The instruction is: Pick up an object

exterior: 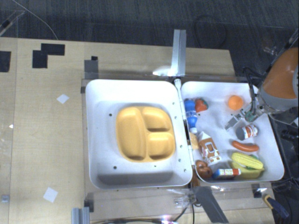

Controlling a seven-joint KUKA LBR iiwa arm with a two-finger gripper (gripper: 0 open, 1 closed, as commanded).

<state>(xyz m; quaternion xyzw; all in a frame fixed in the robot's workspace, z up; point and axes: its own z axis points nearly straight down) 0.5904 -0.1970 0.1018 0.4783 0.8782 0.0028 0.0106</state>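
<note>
Orange ball (235, 102) sits just beside the tool (241, 119); its grip state cannot be told.

Robot lab: bench (42, 125), two white bins (98, 125).

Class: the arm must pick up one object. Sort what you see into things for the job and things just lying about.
For the job: claw; orange ball; can; sausage; corn; blue bottle; right bin.

Lying about: yellow tray; left bin.
</note>
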